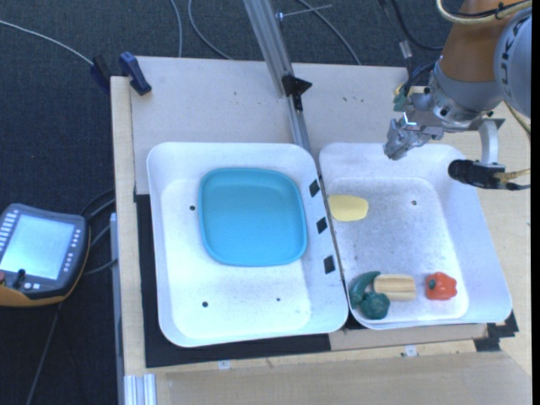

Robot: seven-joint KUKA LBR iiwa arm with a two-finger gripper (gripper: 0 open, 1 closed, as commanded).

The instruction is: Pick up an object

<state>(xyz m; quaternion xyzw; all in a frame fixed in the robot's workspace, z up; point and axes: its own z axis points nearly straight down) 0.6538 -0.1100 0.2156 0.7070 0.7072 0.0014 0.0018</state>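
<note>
Dark grey carpet all round the bench (211,91), black cables looping across it toward twelve o'clock, a teach pendant (38,253) lying at nine o'clock. Pale board bench top, a blue clamp (135,72) at its eleven o'clock corner, a slanted aluminium post (270,40) rising from the middle toward twelve. Two shallow white bins side by side: left bin (173,310) holding a turquoise square plate (251,216); right bin (472,251) speckled with dark flecks. In the right bin, a yellow piece (348,207) against the nine o'clock wall; along the six o'clock edge a dark green item (369,296), a tan block (395,287) touching it, a red pepper-like toy (440,286) just beside that. Gripper (397,146) hovering over the right bin's twelve o'clock rim, nothing between its fingers; whether parted or closed, cannot tell. Yellow piece near the gripper, toward seven o'clock of it; the other three well apart, toward six.
</note>
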